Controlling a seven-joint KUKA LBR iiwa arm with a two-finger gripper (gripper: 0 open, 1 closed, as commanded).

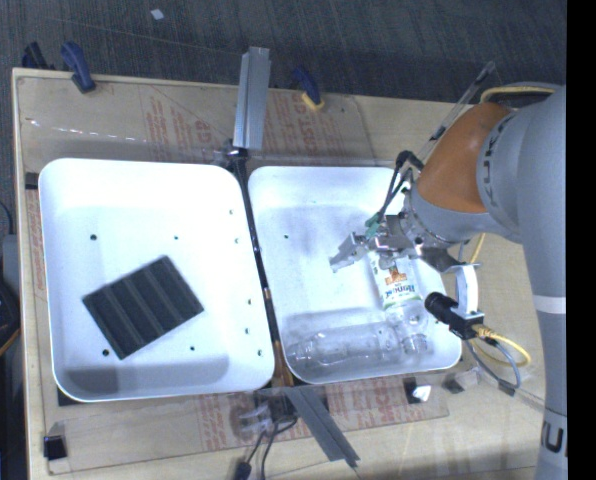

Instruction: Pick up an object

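My gripper (pixel 376 248) hangs low over the right bin (pixel 298 208), near its middle right. Directly beneath and just in front of it lies a small bottle with a white and orange label (pixel 399 288), its top end hidden by the gripper. I cannot make out whether the two touch. A clear plastic bottle (pixel 353 346) lies on its side along the right bin's front wall. A black ribbed slab (pixel 143 305) lies flat in the left bin (pixel 68 193).
The grey arm with its orange band (pixel 458 168) comes in over the right bin's right rim. A black cable part (pixel 453 313) and a yellow cable (pixel 503 348) hang by the bin's right front corner. A metal bar (pixel 251 98) and blue clamps (pixel 78 68) stand behind the bins.
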